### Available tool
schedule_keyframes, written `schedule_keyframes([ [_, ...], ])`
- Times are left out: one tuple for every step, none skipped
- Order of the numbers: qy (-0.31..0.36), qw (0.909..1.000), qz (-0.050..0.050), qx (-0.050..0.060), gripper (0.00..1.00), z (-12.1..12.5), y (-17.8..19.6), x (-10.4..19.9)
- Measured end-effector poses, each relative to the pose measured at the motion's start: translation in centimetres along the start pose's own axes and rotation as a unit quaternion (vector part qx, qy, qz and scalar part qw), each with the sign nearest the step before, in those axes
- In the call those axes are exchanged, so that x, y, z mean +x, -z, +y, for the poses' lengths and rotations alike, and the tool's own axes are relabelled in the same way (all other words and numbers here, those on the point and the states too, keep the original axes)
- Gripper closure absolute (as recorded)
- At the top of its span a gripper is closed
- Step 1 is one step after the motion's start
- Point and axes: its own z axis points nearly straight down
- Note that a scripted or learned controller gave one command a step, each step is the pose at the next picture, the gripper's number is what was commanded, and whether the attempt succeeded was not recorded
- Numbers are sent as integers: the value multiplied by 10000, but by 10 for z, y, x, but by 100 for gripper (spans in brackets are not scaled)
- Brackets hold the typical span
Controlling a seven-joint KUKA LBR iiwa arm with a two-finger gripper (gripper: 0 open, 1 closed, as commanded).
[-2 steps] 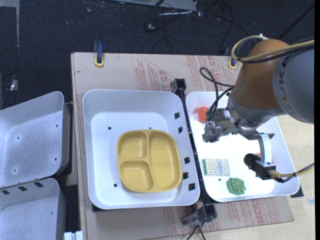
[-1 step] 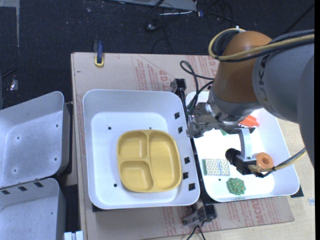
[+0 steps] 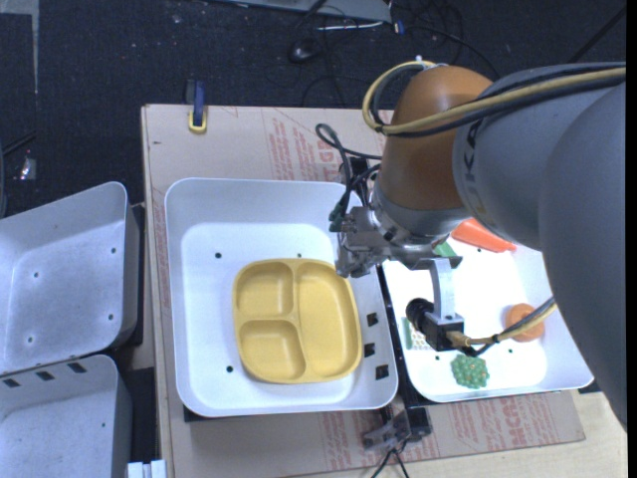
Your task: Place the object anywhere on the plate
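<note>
The grey arm (image 3: 557,157) sweeps in from the view's right, and its orange band (image 3: 433,132) bulges just above and to the right of the pincer (image 3: 350,265). The pincer hangs over the seam where the two bins meet. It is seen from above and shadowed by the wrist, so I cannot tell whether it is apart or together, and nothing can be seen held in it. The brown cardboard-covered bench (image 3: 259,137) spreads out on every side of the pincer. The left bin (image 3: 199,227) lies to the pincer's left and reaches toward the view's lower edge. The right bin (image 3: 488,292) lies to the pincer's right, with much of it under the arm. The yellow plate (image 3: 299,322) has three compartments and sits flat in the left bin, just below and left of the pincer, its upper right corner nearly beneath it. All the loose things lie in the right bin, apart from the plate. An orange-red piece (image 3: 485,235) lies to the right of the pincer, level with it and partly tucked under the arm. A round orange thing (image 3: 523,322) lies farther right and lower. A knobbly green thing (image 3: 470,370) lies lower right, near that bin's front wall. A small blue and yellow clip (image 3: 198,110) sits on the bench's far edge, well up and left of the pincer.
</note>
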Motion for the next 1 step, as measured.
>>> schedule_keyframes([
  [-13,10000,-5,-8,100,1,9,13],
])
